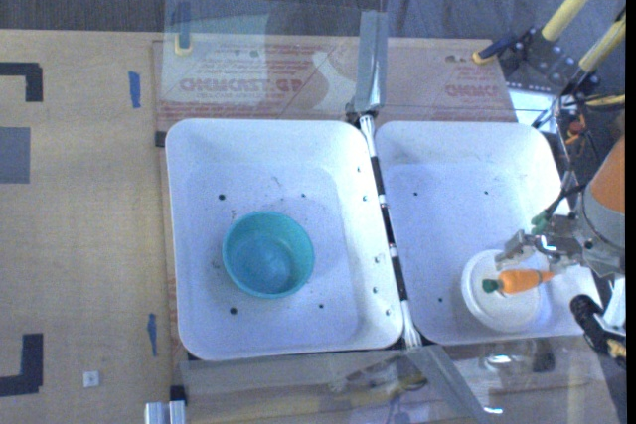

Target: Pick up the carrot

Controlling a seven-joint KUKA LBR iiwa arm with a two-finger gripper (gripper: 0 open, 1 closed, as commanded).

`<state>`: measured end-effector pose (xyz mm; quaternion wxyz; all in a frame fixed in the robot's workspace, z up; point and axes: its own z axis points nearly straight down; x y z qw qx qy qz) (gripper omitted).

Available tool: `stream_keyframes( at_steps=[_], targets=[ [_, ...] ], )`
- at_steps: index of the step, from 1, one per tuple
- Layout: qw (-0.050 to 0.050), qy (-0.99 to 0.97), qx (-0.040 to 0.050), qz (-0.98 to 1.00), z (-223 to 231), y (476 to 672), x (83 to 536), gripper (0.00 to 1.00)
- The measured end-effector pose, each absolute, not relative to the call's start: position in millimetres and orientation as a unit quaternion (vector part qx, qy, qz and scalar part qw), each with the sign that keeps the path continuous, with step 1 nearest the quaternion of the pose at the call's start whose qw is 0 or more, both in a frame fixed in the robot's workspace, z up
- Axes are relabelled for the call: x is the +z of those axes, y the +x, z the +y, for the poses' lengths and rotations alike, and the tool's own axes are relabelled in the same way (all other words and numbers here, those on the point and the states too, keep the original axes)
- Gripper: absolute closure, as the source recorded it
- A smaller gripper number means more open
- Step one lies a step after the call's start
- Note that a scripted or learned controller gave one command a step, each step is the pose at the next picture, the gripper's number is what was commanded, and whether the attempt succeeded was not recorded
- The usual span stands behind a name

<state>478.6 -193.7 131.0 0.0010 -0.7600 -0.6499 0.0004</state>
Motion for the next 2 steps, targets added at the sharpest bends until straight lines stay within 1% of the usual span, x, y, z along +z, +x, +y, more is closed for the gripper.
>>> stream_keyframes(
  at_steps=[1,2],
  targets=[
    [-0.005,-0.753,-0.0047,-0.659,-195.1,484.4,92.7,0.00],
    [-0.007,-0.753,-0.0055,-0.657,-196.4,485.0,102.9,1.00]
  ],
)
